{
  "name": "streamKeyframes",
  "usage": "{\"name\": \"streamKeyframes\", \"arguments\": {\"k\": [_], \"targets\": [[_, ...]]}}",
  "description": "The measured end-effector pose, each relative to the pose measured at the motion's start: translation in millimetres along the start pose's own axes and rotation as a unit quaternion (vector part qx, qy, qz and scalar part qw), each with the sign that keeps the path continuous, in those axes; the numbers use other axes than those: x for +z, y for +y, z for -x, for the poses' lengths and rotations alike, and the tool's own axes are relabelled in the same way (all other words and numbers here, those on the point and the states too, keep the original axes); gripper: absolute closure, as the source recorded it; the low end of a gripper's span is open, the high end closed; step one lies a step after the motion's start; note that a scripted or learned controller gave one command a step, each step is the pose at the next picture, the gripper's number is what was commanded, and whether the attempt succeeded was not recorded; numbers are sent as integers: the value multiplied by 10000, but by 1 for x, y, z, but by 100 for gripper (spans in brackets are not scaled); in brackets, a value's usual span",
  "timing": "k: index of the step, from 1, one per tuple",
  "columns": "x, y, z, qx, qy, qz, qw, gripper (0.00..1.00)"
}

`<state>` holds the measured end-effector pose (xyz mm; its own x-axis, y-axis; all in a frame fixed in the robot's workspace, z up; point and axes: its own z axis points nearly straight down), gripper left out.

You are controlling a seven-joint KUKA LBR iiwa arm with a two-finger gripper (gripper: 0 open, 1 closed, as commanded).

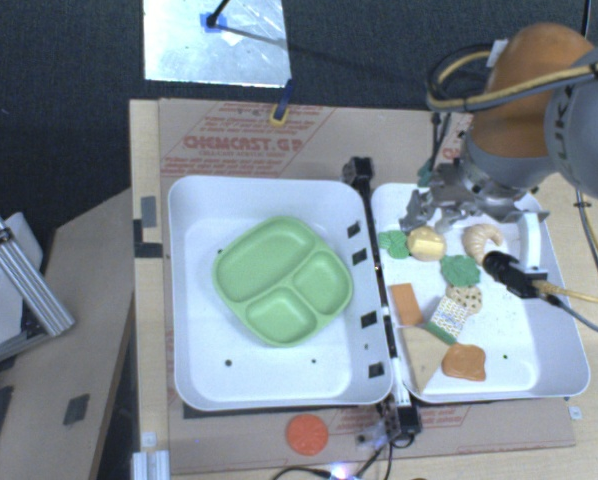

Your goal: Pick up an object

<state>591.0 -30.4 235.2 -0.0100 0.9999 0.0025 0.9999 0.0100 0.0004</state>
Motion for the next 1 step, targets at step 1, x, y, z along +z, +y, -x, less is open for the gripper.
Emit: {"name": "streamKeyframes", "arguments": {"k": [1], "targets": [[-4,-33,-46,3,-1,-7,10000,100]]}}
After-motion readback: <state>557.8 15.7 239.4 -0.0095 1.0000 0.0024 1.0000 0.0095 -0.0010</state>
